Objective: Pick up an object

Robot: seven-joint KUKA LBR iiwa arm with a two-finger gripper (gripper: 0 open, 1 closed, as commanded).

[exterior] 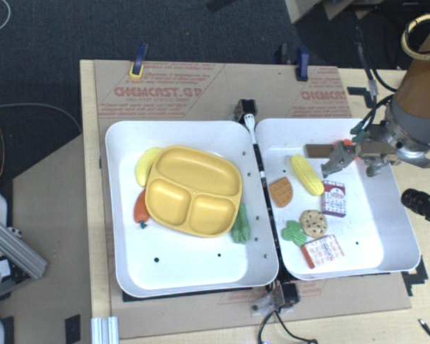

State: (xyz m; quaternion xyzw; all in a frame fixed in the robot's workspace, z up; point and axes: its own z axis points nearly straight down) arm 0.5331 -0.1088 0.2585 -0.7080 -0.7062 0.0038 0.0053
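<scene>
Pincer (338, 160) hung over the right bin (408, 221); whether spread or pressed together could not be told. Just beside it lay the corn cob (307, 174), then a red-and-white box (335, 198). Crowded together, a descent might nudge both, gripping neither.

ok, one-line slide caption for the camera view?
Gripper hovers above the right bin near a toy corn cob; yellow divided plate fills the left bin.

An orange band is seen on the arm (421, 92) at three o'clock, above a grey wrist. Black cables are strung along it. The gripper (342, 158) is built of grey metal with a small red mark.
</scene>
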